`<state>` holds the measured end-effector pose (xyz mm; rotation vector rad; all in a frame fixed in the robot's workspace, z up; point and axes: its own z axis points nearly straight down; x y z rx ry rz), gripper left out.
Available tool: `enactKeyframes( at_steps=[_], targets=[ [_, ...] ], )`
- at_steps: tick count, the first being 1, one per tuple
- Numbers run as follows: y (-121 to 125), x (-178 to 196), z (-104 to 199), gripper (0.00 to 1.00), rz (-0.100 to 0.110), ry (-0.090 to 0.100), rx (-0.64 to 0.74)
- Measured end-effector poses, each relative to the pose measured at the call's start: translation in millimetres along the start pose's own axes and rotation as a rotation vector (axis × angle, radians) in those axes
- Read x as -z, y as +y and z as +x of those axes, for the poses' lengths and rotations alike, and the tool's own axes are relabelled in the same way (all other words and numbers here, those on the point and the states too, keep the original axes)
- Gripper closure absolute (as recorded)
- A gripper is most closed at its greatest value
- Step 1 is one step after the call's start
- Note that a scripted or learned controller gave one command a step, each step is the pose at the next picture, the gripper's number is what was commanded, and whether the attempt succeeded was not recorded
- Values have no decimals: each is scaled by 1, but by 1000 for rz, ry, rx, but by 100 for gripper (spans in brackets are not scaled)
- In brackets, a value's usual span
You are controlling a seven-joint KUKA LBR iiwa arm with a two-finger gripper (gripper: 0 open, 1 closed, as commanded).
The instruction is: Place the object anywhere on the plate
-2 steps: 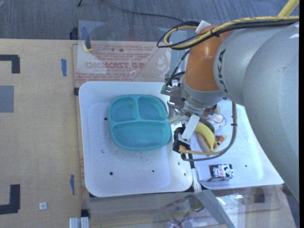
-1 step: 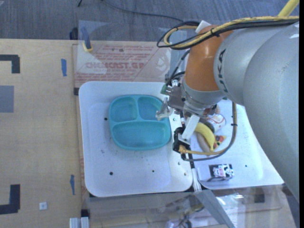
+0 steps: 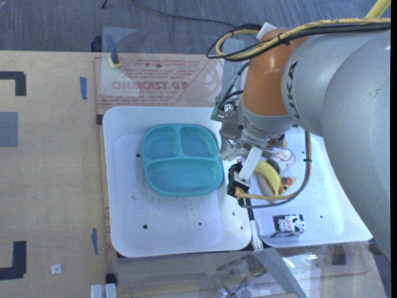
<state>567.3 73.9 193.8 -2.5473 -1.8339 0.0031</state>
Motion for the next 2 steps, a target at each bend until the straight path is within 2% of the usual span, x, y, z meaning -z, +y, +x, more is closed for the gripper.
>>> enactKeyframes(
  at_steps=[1, 2],
  targets=[
    [0, 0, 0, 0, 0, 0, 0],
    [46, -9, -26, 0, -2, -1, -296]
  ],
)
